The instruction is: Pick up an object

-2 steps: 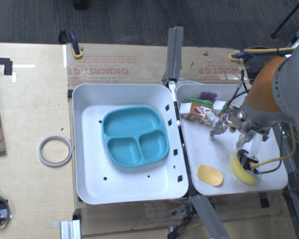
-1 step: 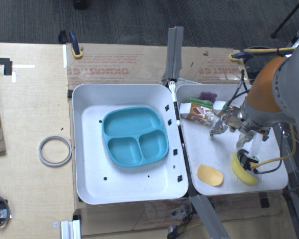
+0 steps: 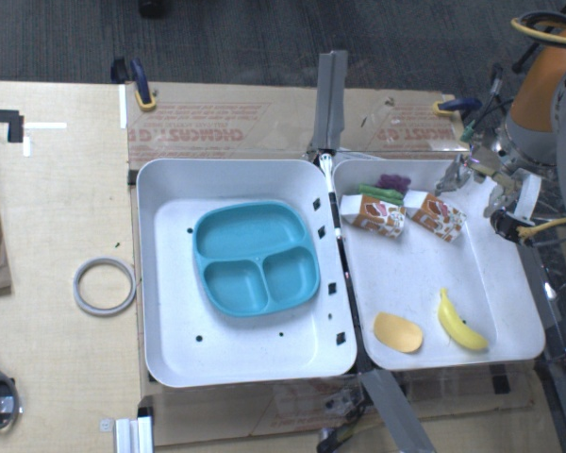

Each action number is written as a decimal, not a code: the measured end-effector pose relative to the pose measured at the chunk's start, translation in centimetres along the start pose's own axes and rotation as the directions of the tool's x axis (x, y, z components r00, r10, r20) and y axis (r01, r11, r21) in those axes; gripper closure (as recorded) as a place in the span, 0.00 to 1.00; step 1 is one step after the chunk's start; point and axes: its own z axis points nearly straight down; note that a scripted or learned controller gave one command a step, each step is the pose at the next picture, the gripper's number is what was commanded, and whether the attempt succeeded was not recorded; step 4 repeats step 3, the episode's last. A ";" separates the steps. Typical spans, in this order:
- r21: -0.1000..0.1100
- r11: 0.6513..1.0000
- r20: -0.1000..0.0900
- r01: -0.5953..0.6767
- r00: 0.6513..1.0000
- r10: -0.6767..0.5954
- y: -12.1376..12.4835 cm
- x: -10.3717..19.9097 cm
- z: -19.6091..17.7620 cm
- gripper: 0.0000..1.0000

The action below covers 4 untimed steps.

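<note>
Where divided, blue tray (image 3: 256,259), left bin (image 3: 160,281).

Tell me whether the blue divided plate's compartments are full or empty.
Empty: all three compartments of the blue divided plate show bare blue plastic; it sits in the left bin.

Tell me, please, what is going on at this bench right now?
A grey and orange robot arm reaches in over the far right corner of the right bin, its claw above that bin's back edge. The bin holds two small cartons, a purple item, a banana and a yellow-orange piece. The left bin holds a blue divided tray.
</note>
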 end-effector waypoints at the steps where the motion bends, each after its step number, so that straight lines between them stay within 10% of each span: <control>1: 0.003 0.787 0.002 -0.617 0.787 0.617 0.6 3.4 0.8 0.00; 2: 0.002 0.953 0.000 -0.302 0.953 0.302 1.1 -2.4 -3.5 0.00; 3: -0.012 0.803 -0.014 -0.596 0.803 0.596 -1.5 -1.4 3.4 0.00; 4: -0.012 0.803 -0.014 -0.596 0.803 0.596 -1.5 -1.4 3.4 0.00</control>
